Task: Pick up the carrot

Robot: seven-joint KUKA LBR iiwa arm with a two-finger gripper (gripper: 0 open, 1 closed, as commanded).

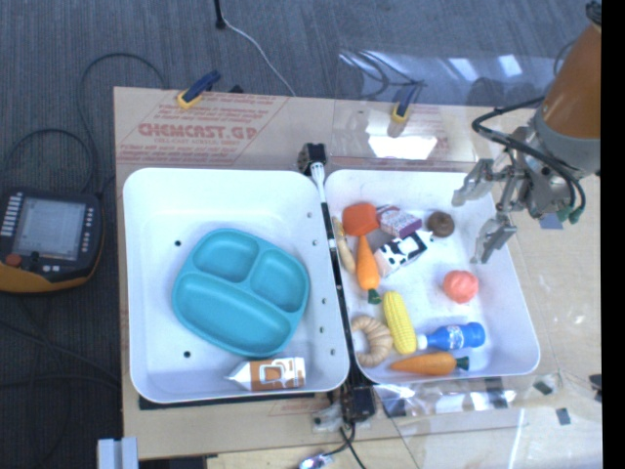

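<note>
Two orange carrots lie in the right bin (522, 306). One carrot (366, 263) lies lengthwise near the bin's left wall, just below an orange block (358, 217). The other carrot (427, 363), with a green stub at its right end, rests along the front wall under a blue bottle (452, 337). My gripper (485, 211) hangs open over the bin's far right part, with nothing between its fingers. It is well to the right of the first carrot and well behind the second.
The right bin also holds a brown ball (440, 224), a cow-patterned toy (403, 250), a red tomato (460, 284), a corn cob (398, 322) and a pretzel (372, 335). The left bin (146, 203) holds a blue divided plate (242, 289) and a small carton (269, 372).
</note>
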